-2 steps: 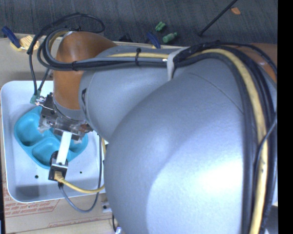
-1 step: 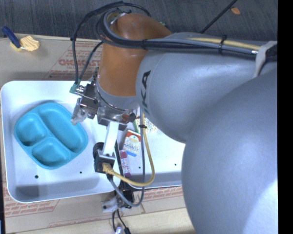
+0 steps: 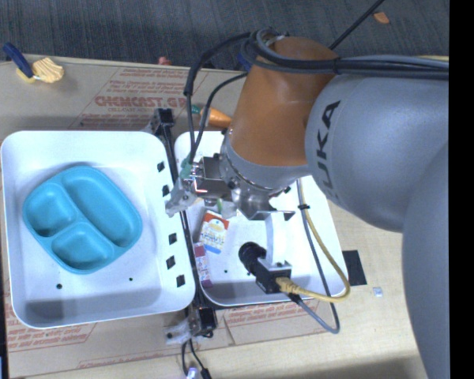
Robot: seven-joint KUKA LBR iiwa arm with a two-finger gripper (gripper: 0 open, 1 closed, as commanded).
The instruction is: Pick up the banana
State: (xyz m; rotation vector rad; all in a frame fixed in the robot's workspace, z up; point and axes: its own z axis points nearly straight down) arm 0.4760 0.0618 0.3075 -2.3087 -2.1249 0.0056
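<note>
Banana: hidden, I cannot tell where, with the arm covering much of the right bin (image 3: pixel 233 284); gripper (image 3: pixel 221 200) sits low inside that bin, just above a red-and-white packet (image 3: pixel 214 231), open or closed I cannot tell

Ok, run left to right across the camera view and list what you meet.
Blue divided plate in the left bin → small printed carton in the right bin → the grey arm over that bin.

The arm (image 3: pixel 387 156) is a bulky, smooth grey shell at the frame's right, with black lettering (image 3: pixel 325 142), a glossy orange band (image 3: pixel 280 101) and black cables (image 3: pixel 379 64) at upper centre.
</note>
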